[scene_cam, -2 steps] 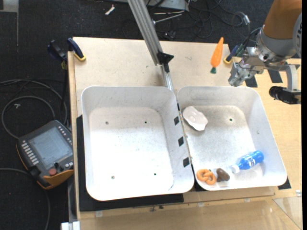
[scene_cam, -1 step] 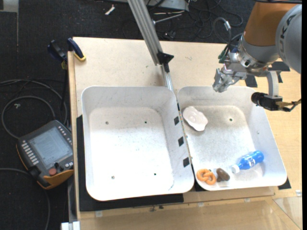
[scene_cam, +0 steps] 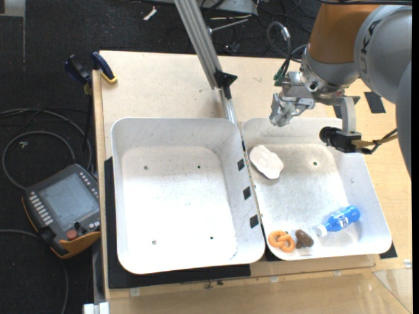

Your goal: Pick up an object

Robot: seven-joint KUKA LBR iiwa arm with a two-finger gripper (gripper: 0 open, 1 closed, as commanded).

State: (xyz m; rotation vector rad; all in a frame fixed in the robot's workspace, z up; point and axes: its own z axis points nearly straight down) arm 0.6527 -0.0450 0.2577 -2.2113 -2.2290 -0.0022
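The right bin [scene_cam: 357, 175] holds several objects. A white rounded lump [scene_cam: 266, 161] lies near its back left corner. An orange pretzel-shaped piece [scene_cam: 282, 241] and a small brown piece [scene_cam: 303, 239] sit at the front left. A blue and clear plastic bottle [scene_cam: 336, 221] lies on its side at the front right. My gripper [scene_cam: 281, 118] hangs over the bin's back rim, above and behind the white lump, and I see nothing held between its fingers.
The left bin [scene_cam: 131, 136] stands beside the right one, with a divider edge [scene_cam: 245, 175] between them. A slanted metal rail [scene_cam: 200, 38] crosses the back of the bench. A teach pendant [scene_cam: 62, 208] lies on the floor at the left.
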